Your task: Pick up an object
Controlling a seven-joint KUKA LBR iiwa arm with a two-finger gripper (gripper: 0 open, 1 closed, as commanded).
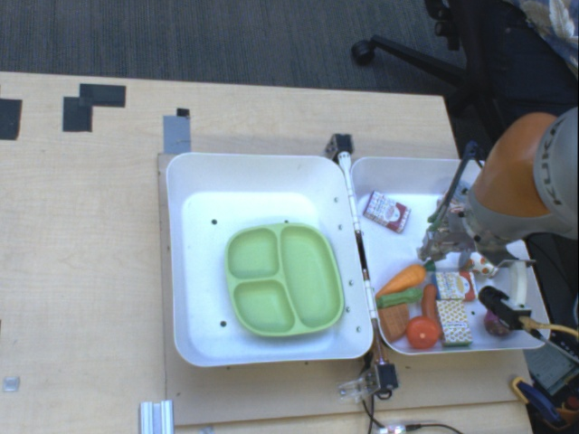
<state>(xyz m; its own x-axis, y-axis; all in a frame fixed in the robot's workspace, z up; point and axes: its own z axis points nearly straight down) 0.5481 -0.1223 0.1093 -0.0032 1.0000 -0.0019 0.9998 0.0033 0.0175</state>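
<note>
Orange carrot (403, 280) lies tilted in right bin (412, 181).

Light wooden bench (81, 242), 2 white bins (194, 269) side by side

A pale wooden bench (81, 269) takes up most of the room in front of me. Beyond its far edge runs dark grey ribbed carpet (208, 21). On that carpet, past the bench's far right corner, stands a black office chair base (407, 52) with a castor.
</note>
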